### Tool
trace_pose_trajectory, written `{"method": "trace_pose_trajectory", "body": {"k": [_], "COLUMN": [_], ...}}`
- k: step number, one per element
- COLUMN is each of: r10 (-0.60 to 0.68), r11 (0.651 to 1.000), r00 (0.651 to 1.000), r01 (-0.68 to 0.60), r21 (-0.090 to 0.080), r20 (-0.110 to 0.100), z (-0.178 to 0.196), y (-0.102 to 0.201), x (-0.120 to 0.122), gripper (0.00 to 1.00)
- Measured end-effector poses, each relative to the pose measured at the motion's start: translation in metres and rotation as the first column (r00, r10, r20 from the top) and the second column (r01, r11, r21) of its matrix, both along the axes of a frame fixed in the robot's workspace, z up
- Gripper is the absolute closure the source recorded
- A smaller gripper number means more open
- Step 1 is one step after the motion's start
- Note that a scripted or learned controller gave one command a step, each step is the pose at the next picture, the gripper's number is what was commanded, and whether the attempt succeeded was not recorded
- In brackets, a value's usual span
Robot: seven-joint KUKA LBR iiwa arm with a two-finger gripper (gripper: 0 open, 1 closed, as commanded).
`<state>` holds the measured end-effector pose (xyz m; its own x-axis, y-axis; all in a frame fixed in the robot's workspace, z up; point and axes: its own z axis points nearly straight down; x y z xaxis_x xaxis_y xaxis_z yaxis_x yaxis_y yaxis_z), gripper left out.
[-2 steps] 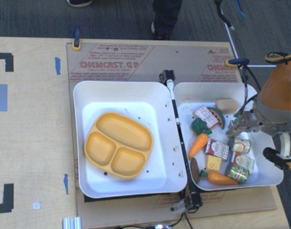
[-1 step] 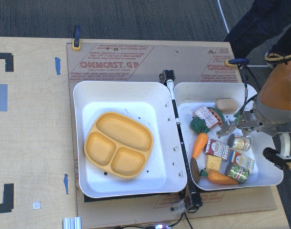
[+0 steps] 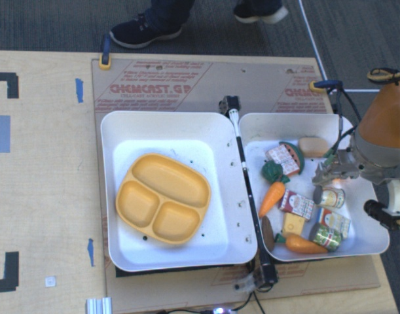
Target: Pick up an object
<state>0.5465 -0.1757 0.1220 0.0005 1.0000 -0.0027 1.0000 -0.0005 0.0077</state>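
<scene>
You're early on: the gripper (image 3: 332, 174) hangs low in the right bin (image 3: 376, 241), just above a small can (image 3: 332, 198); nothing looks lifted, and I can't tell how its jaws stand

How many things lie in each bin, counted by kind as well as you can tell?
Divided yellow plate, left bin: 1
Carrots, right bin: 2
Cans: 2
Other small play-food pieces, too jumbled to name: about 7
Total: about 12

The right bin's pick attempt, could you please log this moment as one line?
arm: over right bin | gripper: above small can, nothing seen held | toy carrot: lying in bin | left bin: yellow divided plate
</scene>
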Motion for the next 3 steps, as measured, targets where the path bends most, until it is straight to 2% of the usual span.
{"method": "trace_pose_trajectory", "body": {"k": [1, 2, 3], "r10": [0.000, -0.001, 0.000], "r11": [1.000, 1.000, 1.000], "r00": [1.000, 1.000, 1.000], "r01": [0.000, 0.001, 0.000], "r21": [0.000, -0.002, -0.004], "r20": [0.000, 0.010, 0.020], "z": [0.000, -0.032, -0.020], "y": [0.000, 0.039, 0.039], "x": [0.000, -0.047, -0.044], "gripper": [0.00, 0.00, 1.00]}}
